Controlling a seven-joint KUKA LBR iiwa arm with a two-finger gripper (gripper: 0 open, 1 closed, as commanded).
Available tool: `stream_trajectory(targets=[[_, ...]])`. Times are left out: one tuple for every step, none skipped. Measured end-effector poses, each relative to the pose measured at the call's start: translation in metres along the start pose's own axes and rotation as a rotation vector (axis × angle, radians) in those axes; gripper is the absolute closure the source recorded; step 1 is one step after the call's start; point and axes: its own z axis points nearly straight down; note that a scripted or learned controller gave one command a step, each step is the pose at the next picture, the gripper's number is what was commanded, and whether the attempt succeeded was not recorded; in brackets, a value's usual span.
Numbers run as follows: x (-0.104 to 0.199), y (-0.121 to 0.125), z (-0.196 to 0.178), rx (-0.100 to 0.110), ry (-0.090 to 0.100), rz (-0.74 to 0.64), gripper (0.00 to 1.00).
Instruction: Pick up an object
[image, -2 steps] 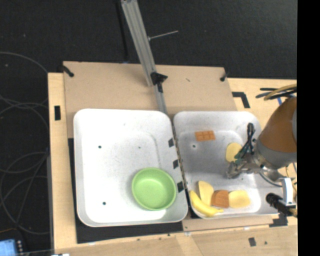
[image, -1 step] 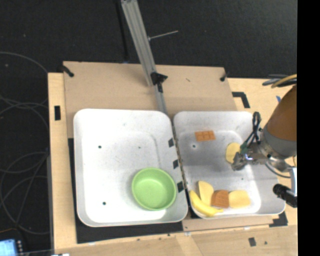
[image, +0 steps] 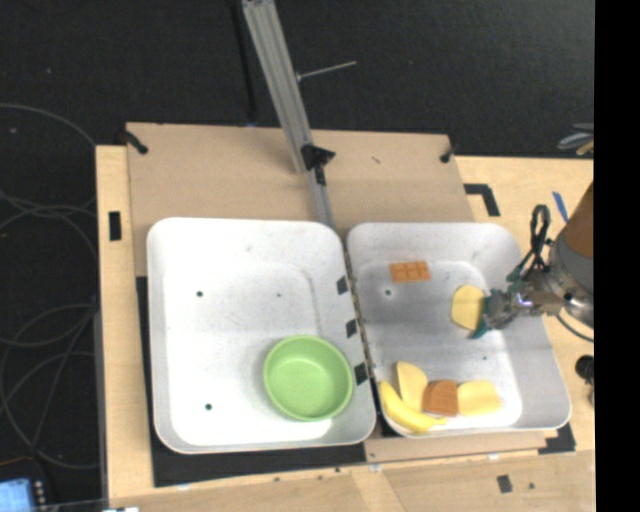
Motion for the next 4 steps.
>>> stream_trajectory(targets=[[-0.001, 0.002, -0.022, 0.003, 0.001, -0.001, 1.00], [0.049, -0.001, -0.014, 0.006, 0.002, -0.002, 1.00], [0.102, 0.000, -0.027, 0.003, 0.004, -0.005, 1.00], [0.143, 0.000, -0.023, 0.007, 0.004, 0.000, 1.00]])
